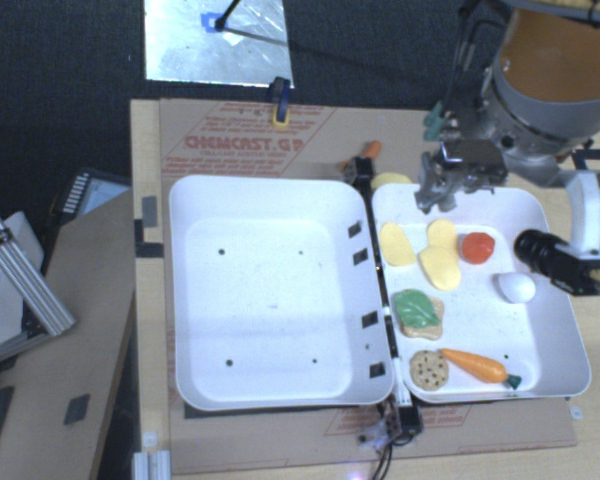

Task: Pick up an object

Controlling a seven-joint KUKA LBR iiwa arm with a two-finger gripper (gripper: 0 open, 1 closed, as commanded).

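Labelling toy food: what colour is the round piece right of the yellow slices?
Red, probably a tomato, seen in the camera view, in the right bin.

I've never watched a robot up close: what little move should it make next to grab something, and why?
Probably lower straight down. The gripper hangs over the far edge of the right bin, just above the yellow pieces, with nothing seen between its fingers. The tomato, egg and carrot lie farther off.

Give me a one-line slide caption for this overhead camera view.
Gripper hovers over the right bin of toy food: carrot, cookie, tomato, egg.
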